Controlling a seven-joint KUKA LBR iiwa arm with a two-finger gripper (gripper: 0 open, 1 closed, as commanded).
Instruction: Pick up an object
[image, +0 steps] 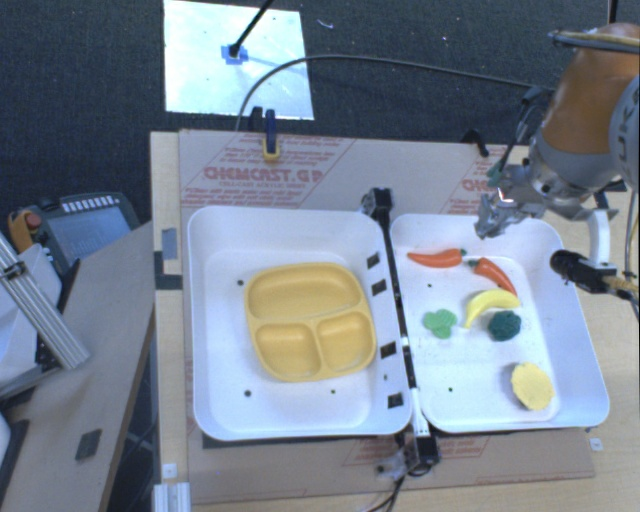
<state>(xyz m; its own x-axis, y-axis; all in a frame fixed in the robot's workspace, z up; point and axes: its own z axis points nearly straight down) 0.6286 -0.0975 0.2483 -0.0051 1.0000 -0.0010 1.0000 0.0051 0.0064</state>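
Camera view from my console: end effector (492, 226) sits over the back edge of the right bin (570, 400), nothing between the fingers that I can see — whether they're spread or closed I can't tell at this angle.

Candidate objects are all in the right bin: orange carrot (436, 258) nearest the end effector, red-orange pepper (492, 272) just beside it, banana (488, 303) touching or nearly touching the dark green broccoli (504, 325), a flat green piece (439, 322) left of the banana, and a yellow lemon-like piece (532, 386) alone near the front. Left bin (215, 330) holds a yellow divided tray (305, 322).

Risks as I judge them:
- Carrot and pepper lie close together; a descent between them could nudge both and grip neither.
- Carrot lies long and low — if the fingers close along its length rather than across, I expect it to squirt out.
- Banana/broccoli pair is crowded; a finger could land on top of one and push it aside.
- End effector is close to the bin's back wall; a straight drop from here may clip the rim.

Lemon-like piece looks like the cleanest target, well apart from the rest.
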